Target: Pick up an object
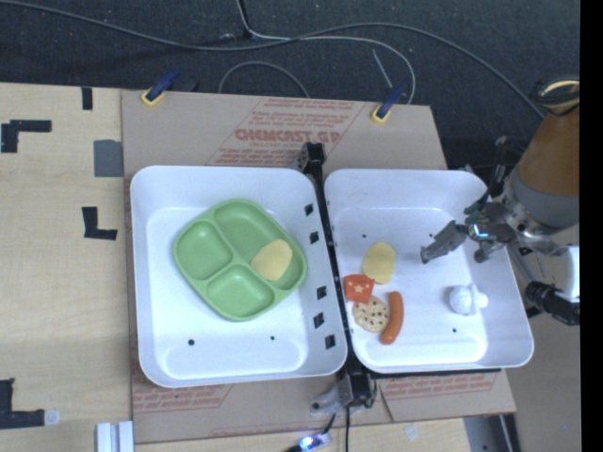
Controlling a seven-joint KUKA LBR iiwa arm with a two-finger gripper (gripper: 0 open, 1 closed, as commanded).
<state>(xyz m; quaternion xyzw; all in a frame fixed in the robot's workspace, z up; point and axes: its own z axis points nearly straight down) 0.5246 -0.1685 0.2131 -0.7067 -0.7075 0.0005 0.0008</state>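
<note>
No object has yet been lifted — the whole pick is judged to remain. The gripper is seen over the right bin, its fingers spread with nothing between them. The nearest candidate, the yellow piece, lies near the gripper's left on the bin floor; its long axis runs roughly up-down in the view.

A printed cardboard sheet lies on the wooden bench under two white bins, which sit side by side. A yellow-and-blue clamp grips the sheet's far left corner, and another grips its far edge. Black tape marks dot the bench's left side. Thin cables trail across the dark floor beyond.
</note>
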